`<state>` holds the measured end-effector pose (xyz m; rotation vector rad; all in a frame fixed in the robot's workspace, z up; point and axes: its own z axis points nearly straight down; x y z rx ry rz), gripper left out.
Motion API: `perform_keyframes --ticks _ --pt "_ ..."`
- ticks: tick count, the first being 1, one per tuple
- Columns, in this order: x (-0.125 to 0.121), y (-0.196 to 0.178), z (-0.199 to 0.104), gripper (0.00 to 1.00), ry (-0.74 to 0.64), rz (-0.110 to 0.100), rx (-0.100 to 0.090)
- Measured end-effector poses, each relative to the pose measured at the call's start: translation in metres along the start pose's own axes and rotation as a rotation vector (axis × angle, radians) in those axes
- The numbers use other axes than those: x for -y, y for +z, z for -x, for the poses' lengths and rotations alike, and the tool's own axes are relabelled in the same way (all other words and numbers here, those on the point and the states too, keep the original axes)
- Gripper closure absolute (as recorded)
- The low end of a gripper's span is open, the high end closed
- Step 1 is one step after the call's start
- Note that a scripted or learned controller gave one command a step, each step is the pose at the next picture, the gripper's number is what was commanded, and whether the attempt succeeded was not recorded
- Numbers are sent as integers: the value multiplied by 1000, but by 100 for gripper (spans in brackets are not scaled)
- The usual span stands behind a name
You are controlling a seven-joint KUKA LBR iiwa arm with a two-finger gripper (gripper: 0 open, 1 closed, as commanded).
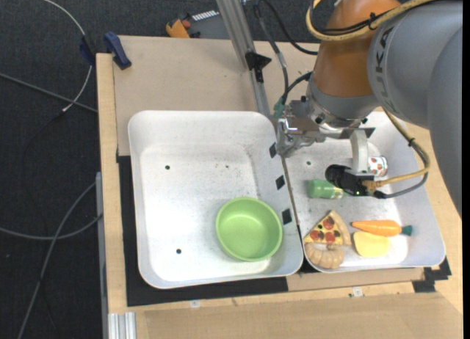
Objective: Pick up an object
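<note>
Seen from above, the pincer [294, 132] hangs over the far left corner of the right bin [415, 202], close to the wall it shares with the left bin [191, 176]. The wrist hides its tip, so I cannot tell how wide it stands or whether it has hold of anything. The nearest pick is the green block [322, 188], lying flat on the bin floor just below the pincer and apart from the pizza slice [328, 229] and carrot [376, 227] nearer the front. It looks like a small, light, stiff plastic toy, likely smooth and a little slippery. I would grip it across its short sides at mid-length. The bowl [248, 229] sits alone in the left bin; it is broad, and only its rim offers a hold.
</note>
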<state>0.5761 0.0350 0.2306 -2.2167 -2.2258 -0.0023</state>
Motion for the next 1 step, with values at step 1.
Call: perform_keyframes --ticks 1 --pt "-2 -9 -54 100 -1 0 0"
